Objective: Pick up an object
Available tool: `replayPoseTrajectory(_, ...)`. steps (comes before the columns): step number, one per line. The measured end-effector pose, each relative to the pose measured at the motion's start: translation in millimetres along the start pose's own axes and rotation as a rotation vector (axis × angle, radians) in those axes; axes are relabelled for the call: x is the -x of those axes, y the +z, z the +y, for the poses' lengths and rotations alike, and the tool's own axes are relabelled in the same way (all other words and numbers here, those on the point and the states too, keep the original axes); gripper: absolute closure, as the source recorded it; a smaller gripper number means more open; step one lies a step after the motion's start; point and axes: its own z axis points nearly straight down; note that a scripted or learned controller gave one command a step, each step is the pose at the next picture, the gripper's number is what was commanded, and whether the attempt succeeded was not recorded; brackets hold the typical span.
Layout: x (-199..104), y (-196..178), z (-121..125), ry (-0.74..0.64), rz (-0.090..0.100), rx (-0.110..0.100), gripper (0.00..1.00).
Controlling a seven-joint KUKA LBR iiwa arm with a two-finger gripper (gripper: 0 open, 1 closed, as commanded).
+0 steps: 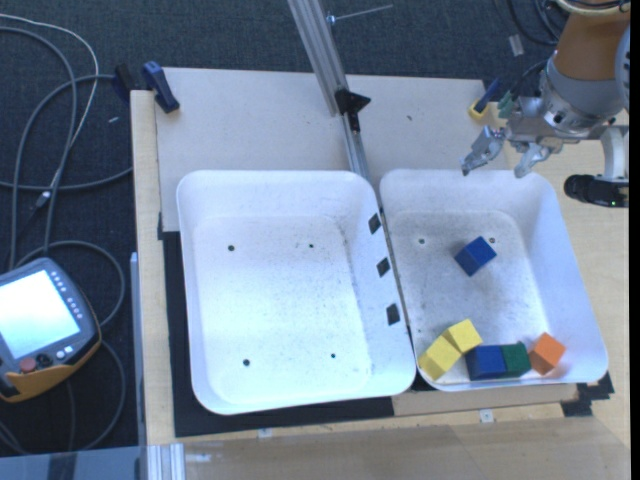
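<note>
Near the middle of the right bin lay a blue cube, alone with free floor on every side (the easiest pick, I judged); other blocks crowded the near edge. Above the far rim hung the gripper, fingers spread and empty.

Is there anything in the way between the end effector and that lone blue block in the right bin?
Nothing visible. The end effector hangs open above the right bin's far rim, and the blue block sits alone on bare floor.
</note>
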Motion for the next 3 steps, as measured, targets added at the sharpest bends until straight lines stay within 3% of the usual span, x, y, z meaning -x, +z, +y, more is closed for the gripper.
replayPoseTrajectory(1,5.9,107.7,-56.1,0.003,0.003,-0.008,0.00)
replayPoseTrajectory(2,-29.3,128.9,-76.4,-0.001,0.003,-0.002,0.00)
replayPoseTrajectory(3,-27.3,127.3,-75.1,0.001,0.001,0.003,0.00)
